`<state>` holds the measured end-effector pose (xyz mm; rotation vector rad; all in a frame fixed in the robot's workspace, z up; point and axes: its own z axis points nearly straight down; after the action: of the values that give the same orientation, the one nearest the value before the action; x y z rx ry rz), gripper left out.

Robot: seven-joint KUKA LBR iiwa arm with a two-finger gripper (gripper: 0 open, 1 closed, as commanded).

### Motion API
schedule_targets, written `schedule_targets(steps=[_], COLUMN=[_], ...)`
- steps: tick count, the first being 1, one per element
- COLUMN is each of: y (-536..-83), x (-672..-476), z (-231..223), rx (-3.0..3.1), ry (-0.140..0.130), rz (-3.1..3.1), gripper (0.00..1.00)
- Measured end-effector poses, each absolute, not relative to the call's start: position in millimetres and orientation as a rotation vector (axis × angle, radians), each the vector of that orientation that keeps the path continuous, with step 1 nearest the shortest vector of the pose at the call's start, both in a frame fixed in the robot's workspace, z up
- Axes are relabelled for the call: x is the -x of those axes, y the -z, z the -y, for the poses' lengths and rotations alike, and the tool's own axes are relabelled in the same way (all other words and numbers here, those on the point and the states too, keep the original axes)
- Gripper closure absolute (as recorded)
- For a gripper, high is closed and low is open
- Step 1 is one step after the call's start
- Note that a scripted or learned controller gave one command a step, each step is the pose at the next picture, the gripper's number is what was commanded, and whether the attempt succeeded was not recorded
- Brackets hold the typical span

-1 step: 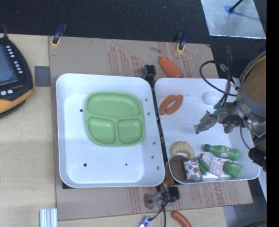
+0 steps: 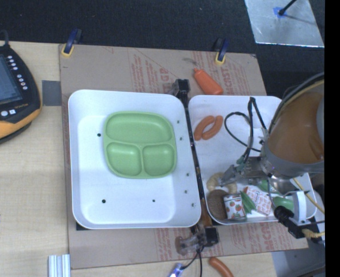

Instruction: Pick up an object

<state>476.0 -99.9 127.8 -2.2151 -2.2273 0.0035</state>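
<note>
From where I stand, the pickings are all crowded into the right bin [image 2: 216, 105], mostly toward its six o'clock corner. A small printed carton [image 2: 234, 207] lies there, touching a brown round thing [image 2: 217, 200] at its nine o'clock and a red-and-white packet [image 2: 260, 201] at its three o'clock, with something green [image 2: 283, 202] beyond that. The carton looks light and stiff-sided, likely easy to pinch across its narrow faces, though it is so hemmed in that fingers would have little room to drop beside it.

The orange sausage-shaped ring [image 2: 208, 127] lies alone near the bin's ten o'clock, well apart from the heap. I'd judge it light, a bit rubbery, and easy to take across one side of the loop.

The hand [image 2: 237, 173] hovers low over the pile, at about twelve o'clock from the carton; whether it is released or clenched I cannot tell, and I see nothing between its fingers. A black cable [image 2: 239, 119] loops over the bin floor close by and could snag.

The left bin [image 2: 80, 154] carries a green divided plate [image 2: 139, 143]. An orange carrot-like piece [image 2: 206, 81] lies outside on the tabletop [image 2: 25, 195], at twelve o'clock of the right bin.
</note>
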Motion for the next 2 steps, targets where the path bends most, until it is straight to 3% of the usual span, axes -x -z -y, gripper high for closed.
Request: schedule_targets(steps=[1,2], y=[-96.7,-96.6], x=[-530.2,-501.2], z=[141.9,188.7], rx=[2.220,2.223], ry=[0.008,0.009], rz=[2.231,2.231], gripper=[0.00,0.00])
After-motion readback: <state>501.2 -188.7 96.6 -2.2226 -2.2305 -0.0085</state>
